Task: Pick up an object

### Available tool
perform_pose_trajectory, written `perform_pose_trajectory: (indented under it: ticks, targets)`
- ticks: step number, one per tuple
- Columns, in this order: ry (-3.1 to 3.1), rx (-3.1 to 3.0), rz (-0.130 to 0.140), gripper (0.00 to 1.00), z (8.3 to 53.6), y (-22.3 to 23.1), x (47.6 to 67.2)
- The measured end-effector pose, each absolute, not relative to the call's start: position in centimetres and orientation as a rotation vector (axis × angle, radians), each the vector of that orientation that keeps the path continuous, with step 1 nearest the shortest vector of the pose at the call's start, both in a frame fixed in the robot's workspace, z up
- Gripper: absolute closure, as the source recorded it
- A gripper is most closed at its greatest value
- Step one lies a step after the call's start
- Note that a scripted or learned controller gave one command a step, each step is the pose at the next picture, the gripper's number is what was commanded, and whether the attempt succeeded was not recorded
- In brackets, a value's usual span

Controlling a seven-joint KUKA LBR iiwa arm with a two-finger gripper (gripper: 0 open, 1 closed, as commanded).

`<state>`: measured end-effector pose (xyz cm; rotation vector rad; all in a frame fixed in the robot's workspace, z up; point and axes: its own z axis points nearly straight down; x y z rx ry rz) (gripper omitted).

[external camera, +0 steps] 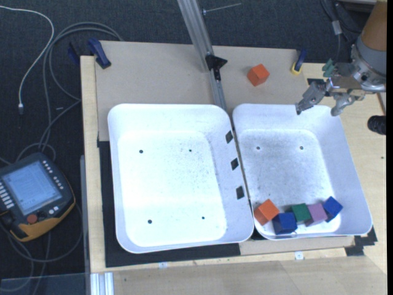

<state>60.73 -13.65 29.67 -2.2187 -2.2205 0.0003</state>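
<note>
Down in the near corner of the right bin (344, 165), five small blocks sit bunched against the front wall: an orange block (266, 211) at the left end, a dark blue block (285, 222) just beside it, then a green block (301, 212), a pinkish-purple block (317, 212) and another blue block (332, 206) at the right end, each touching or nearly touching its neighbour. A sixth one, an orange cube (258, 74), lies by itself on the bare bench board (153, 72) beyond the bins, well apart from the rest. The gripper (320, 106) hangs over the far right edge of the right bin, its two fingers spread apart with nothing between them, far from the cluster of blocks. Above it the grey wrist and the orange band of the arm (374, 35) come in from the right. The left bin (172, 177) lies alongside, touching the right one down the middle. A slanted metal rail (196, 29) crosses the board toward the seam between the bins. Off the bench to the left, a teach pendant (31, 192) rests on the dark floor with cables (55, 35) trailing behind it.
</note>
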Motion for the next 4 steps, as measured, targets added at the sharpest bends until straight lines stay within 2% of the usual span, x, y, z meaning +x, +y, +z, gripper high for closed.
perform_pose_trajectory:
  ticks: [1, 2, 4]
  targets:
    - [-2.217, -2.211, 0.008, 0.0, 15.9, -8.2, 57.9]
    - [-2.222, -2.222, -0.005, 1.0, 17.5, -8.4, 58.2]
    - [-2.225, -2.225, -0.012, 1.0, 19.6, -8.4, 58.4]
